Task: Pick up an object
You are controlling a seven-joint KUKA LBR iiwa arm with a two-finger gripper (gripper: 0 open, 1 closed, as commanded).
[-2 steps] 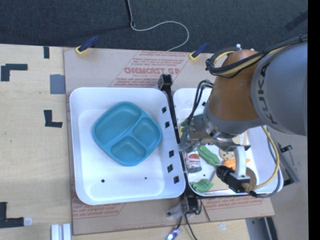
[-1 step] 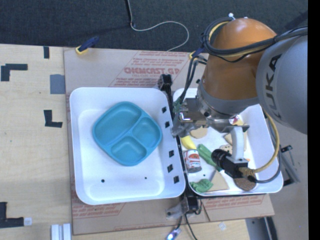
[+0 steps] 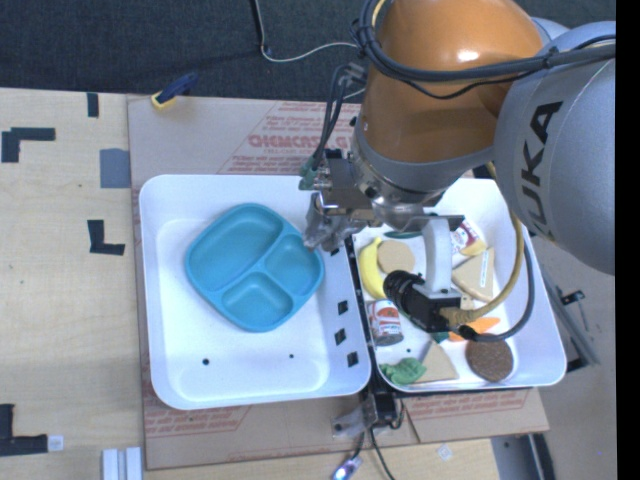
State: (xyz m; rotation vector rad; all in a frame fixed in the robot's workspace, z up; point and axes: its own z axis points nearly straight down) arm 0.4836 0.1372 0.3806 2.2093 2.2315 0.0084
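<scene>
Blue divided plate (image 3: 254, 266) in left bin (image 3: 160, 298).

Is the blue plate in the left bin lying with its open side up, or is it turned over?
Open side up: the blue plate shows its three hollow compartments and lies flat in the left bin.

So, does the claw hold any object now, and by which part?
It cannot be told: the arm covers the claw above the right bin, over the toy food.
</scene>
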